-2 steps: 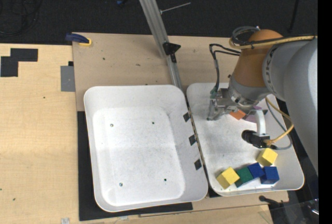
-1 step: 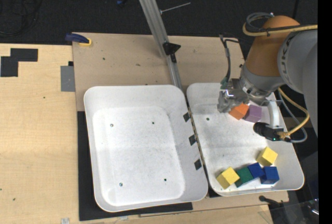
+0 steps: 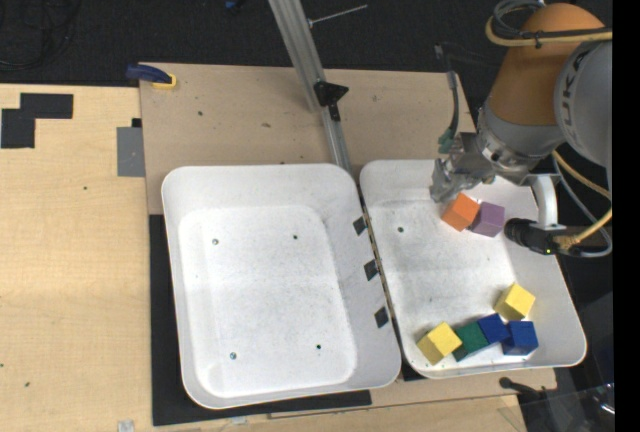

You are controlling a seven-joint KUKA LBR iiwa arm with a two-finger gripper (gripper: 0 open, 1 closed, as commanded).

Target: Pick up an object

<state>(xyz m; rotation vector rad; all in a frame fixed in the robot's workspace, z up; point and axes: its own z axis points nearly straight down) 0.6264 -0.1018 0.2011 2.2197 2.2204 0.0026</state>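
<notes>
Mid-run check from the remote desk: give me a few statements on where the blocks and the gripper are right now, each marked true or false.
1. The orange block touches the purple block. True.
2. All blocks lie in the left bin. False: they lie in the right bin.
3. The gripper hangs over the left bin. False: it is above the orange block, in the right bin.
4. A green block sits between a yellow block and blue blocks. True.

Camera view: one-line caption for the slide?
KUKA arm's hand low in the right bin at the orange cube beside a purple cube; yellow, green and blue cubes cluster near its front edge.
</notes>
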